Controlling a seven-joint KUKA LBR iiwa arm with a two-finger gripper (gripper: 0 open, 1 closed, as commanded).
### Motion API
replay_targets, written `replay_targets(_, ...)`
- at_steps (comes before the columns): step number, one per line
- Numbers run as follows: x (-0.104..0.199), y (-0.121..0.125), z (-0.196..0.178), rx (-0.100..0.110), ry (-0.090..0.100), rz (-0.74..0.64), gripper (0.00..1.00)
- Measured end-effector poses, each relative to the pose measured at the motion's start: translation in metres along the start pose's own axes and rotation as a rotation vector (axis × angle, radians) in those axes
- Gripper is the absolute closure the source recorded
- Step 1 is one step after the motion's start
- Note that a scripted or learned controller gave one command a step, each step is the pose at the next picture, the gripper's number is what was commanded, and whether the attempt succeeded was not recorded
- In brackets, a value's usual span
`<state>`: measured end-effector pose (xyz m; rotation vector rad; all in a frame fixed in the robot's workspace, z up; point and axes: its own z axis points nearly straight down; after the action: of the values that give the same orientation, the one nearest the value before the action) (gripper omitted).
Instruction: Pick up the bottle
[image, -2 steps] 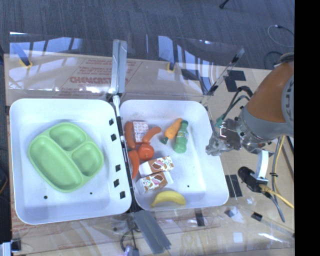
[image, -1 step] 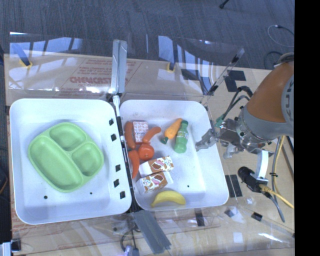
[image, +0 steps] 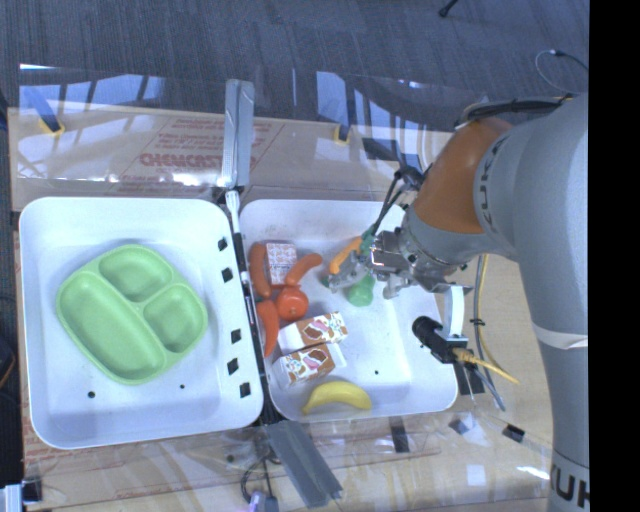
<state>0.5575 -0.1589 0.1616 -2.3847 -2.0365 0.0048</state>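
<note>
Bottle (image: 359, 290): green, in right bin (image: 420, 385), right of tomato (image: 292, 302) | gripper (image: 378, 268): low over bottle, touching or just above it | grip state: cannot tell | left bin (image: 60, 400): green divided plate (image: 132, 312)

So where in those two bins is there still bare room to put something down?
Left bin: bare floor all round the green tray, widest along the near edge. Right bin: a bare patch between the cartons, banana and right wall. Its left side is crowded.
</note>
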Motion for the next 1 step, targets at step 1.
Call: replay_targets(1,-0.0306,0.0627,0.0697,-0.004,-0.001,0.096,0.0)
